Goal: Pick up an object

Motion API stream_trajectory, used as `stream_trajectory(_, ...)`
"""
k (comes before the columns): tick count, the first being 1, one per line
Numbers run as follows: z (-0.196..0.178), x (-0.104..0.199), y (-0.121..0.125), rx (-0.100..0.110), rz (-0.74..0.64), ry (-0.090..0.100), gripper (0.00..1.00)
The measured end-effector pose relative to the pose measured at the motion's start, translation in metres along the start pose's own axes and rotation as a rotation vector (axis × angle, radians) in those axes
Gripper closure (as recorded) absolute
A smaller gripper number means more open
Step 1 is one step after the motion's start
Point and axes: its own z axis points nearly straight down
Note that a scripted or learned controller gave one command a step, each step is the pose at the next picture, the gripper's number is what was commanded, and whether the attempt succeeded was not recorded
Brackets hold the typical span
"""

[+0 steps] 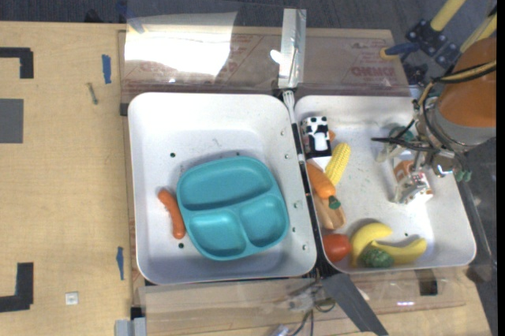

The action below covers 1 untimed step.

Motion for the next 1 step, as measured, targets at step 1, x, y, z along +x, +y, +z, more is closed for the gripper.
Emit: stream_trajectory(1,-0.0007,0.0235,0.0253,-0.002,0.146,-0.004,0.0)
